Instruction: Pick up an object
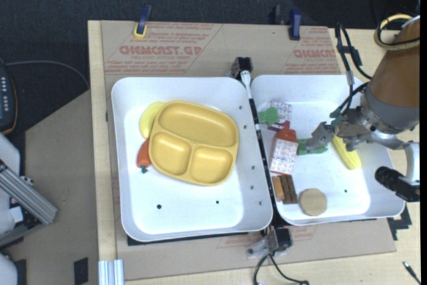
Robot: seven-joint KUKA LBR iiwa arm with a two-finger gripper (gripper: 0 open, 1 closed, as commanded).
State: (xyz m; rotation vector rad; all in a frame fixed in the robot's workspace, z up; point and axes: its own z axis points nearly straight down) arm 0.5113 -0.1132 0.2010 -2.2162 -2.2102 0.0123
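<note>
The robot arm [393, 87] comes in from the right side and hangs over the right white plastic bin [303, 87]. Its gripper [328, 132] is down low inside that bin, pointing left. The step looks like the reach: the gripper is getting close to a thing, and nothing sits between its fingers yet.

Right by the gripper lies a flat green piece [312, 147], and just to its right lies a long yellow banana-shaped toy [347, 153]. Either one could be the pick. The jaws are dark and small here, so it is hard to tell if they are apart or together.

Other things wait in the same bin: a red and white packet [284, 150], a brown chocolate bar [285, 188], a round tan cookie [313, 201], a small green leafy toy [269, 117] and a little white wrapper [280, 107].

The left white plastic bin [133, 203] holds a yellow tray with 3 sections [192, 141] and a small orange-red carrot toy [143, 155] beside it.

Next, the gripper likely needs to line up over 1 thing, go down around it, and squeeze.
</note>
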